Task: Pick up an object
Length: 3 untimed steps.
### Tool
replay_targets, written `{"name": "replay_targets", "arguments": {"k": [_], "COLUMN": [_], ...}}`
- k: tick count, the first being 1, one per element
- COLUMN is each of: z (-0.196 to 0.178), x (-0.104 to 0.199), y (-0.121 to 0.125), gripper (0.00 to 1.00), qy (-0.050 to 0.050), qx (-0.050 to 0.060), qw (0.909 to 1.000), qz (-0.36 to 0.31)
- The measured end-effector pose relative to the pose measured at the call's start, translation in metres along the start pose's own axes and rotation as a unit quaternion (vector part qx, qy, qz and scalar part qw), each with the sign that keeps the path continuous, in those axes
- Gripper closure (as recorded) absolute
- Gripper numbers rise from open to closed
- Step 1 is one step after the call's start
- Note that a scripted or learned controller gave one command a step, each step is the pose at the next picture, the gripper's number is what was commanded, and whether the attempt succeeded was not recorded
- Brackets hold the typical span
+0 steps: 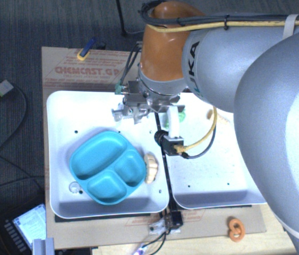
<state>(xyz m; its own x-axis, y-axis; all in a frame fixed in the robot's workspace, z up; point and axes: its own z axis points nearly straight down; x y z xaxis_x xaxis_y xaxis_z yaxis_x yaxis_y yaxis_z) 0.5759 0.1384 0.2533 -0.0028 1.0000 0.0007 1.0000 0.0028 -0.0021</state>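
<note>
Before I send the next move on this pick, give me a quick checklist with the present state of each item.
1. Target in view: blue divided tray lies in the left bin: ok.
2. Pincer over the left bin, above its far edge: ok.
3. Pincer above the tray: not ok, it sits beyond the tray.
4. Object held: cannot tell.
5. Small tan object touching the tray's right edge, may shift: not ok.
6. Yellow cable hanging over the right bin, snag risk: cannot tell.
</note>
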Motion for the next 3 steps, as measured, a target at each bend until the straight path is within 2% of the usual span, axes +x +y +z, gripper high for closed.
{"name": "replay_targets", "arguments": {"k": [1, 2, 3], "z": [0.05, 0.008, 0.01], "x": [0.038, 0.089, 0.095], "y": [0.083, 0.021, -0.076], "gripper": [1.0, 1.0, 1.0], "qy": [-0.001, 0.0, -0.001], "qx": [0.0, 0.0, 0.001], "qw": [1.0, 1.0, 1.0], "qz": [0.001, 0.0, 0.0]}}
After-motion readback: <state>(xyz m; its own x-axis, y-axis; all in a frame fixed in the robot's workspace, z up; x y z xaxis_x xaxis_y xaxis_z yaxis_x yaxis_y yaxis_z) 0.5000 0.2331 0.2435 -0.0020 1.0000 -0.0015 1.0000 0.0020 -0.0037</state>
